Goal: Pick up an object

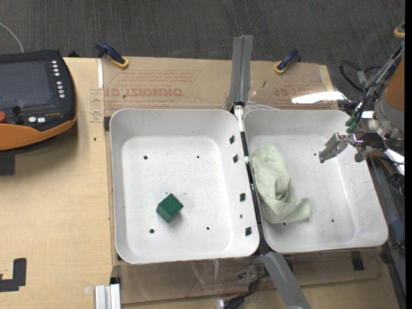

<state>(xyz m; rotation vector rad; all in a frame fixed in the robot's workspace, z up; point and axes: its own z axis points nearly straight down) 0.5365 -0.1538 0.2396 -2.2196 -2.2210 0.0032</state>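
A small green block (pixel 170 207) lies in the left bin (pixel 193 129), toward its front. In the right bin (pixel 335 211), a crumpled pale green cloth (pixel 275 184) is bunched against the left wall. My gripper (pixel 333 148) hangs over the right bin's back right part, well to the right of the cloth and far from the block. Nothing is seen in it. The arm's orange band (pixel 394 89) sits at the right edge of the view.
A black and orange teach pendant (pixel 32 98) rests on the bench at far left. Two blue and orange clamps (pixel 112 55) (pixel 286 60) pin brown cardboard behind the bins. A grey bar (pixel 241 69) runs back from the divide between the bins.
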